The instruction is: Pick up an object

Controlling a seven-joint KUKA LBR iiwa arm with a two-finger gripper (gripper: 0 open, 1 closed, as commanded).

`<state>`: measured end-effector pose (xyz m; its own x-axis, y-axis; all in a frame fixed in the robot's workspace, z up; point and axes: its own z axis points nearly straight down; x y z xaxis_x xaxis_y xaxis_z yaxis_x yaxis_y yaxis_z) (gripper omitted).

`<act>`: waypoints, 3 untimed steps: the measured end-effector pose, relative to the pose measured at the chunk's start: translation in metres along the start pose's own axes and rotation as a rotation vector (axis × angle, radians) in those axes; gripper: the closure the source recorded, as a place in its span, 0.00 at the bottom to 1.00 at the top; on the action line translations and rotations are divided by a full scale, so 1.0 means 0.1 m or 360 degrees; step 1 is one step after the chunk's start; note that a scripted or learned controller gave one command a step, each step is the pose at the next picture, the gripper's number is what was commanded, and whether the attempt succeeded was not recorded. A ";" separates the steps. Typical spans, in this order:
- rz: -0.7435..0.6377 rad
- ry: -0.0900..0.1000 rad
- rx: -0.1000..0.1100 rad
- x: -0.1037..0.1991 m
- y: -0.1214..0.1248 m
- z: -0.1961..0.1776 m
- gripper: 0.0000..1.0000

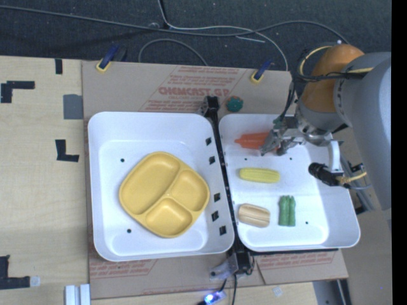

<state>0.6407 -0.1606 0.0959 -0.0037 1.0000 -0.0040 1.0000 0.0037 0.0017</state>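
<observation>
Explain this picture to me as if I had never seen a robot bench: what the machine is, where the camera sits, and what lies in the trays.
The camera hangs above a bench and looks down at a slant. The grey machine with an orange band is a robot arm reaching in from the right. Its gripper is low over the right tray, at the end of a carrot. Whether it holds the carrot cannot be told. That tray also has a corn cob, a bread roll and a green vegetable. The left tray holds a yellow divided plate.
</observation>
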 end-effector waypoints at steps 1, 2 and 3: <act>0.0003 0.0005 -0.0005 0.09 0.00 -0.58 1.00; 0.0003 0.0005 -0.0004 0.12 0.07 -1.03 1.00; 0.0003 0.0004 -0.0004 0.16 0.15 -1.49 1.00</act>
<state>0.6557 -0.1440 0.2453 -0.0021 1.0000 -0.0013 1.0000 0.0021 0.0043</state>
